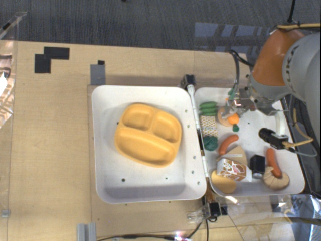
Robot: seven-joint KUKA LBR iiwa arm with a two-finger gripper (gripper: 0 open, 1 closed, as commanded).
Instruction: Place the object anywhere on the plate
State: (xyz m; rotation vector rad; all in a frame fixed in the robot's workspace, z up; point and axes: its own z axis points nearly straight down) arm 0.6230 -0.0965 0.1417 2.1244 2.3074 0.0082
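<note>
The yellow divided plate (149, 134) lies in the middle of the left bin (108, 185), with nothing on it. My gripper (237, 104) hangs over the upper part of the right bin (300, 185), under the orange wrist band. Just below it lie a small orange carrot-like toy (233, 118) and a tan round piece (223, 115). From this angle I cannot make out whether the gripper holds either of them.
The right bin is crowded with toy food: a green piece (208, 107), a red sausage (228, 143), a printed wedge box (231, 168), a black cube (257, 163), a second sausage (272, 157) and a bread slice (276, 181). A ridge (196, 129) divides the bins.
</note>
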